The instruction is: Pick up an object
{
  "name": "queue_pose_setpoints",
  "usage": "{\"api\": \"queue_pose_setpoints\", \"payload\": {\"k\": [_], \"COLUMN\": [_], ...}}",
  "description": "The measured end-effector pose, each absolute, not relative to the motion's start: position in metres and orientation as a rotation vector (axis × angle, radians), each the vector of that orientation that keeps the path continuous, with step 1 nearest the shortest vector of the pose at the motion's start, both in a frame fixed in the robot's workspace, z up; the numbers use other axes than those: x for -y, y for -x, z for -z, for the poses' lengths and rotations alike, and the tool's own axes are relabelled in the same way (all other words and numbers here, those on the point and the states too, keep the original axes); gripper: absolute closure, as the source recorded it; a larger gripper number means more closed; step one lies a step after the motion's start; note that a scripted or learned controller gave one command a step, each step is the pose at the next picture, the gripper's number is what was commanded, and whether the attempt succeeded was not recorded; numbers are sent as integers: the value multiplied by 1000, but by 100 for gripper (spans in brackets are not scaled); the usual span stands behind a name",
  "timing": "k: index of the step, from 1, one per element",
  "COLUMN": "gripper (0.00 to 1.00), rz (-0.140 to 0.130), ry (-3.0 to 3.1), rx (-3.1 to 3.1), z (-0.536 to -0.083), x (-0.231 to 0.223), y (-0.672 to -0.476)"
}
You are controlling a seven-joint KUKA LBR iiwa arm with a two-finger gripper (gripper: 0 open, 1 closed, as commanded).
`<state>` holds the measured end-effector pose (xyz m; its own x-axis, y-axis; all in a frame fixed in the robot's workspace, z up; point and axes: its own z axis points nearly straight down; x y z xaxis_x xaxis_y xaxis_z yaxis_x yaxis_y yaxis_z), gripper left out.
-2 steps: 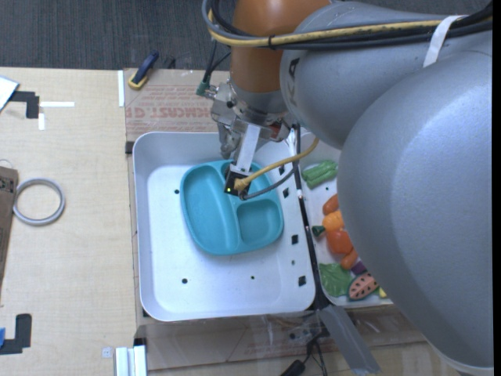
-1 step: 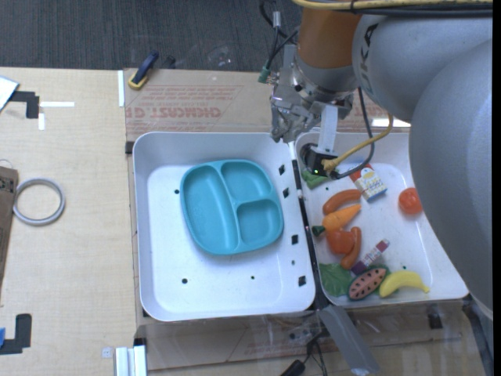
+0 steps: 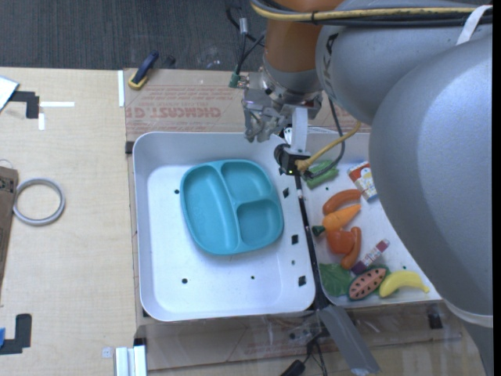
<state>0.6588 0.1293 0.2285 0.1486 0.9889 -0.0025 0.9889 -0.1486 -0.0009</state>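
I see the gripper (image 3: 270,126) above the far rim of the left bin (image 3: 156,288), fingers apart with nothing between them, teal divided plate (image 3: 232,205) lying in that bin, toy foods including a banana (image 3: 403,282) clustered in the right bin (image 3: 389,233).

A bulky, smooth grey robot arm (image 3: 430,131) carries a glossy orange band (image 3: 301,22) just above its wrist. A yellow cable (image 3: 368,10) and thin black wires (image 3: 254,45) run alongside that band, above the dull grey metal two-finger gripper (image 3: 262,128).
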Motion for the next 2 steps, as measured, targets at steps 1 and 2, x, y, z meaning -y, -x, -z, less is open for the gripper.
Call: {"api": "queue_pose_setpoints", "payload": {"k": [1, 2], "gripper": [100, 100], "rz": [4, 7], "ry": [-2568, -2678], "rx": [-1808, -1643], "z": [-300, -298], "x": [-181, -35], "y": [-659, -659]}}
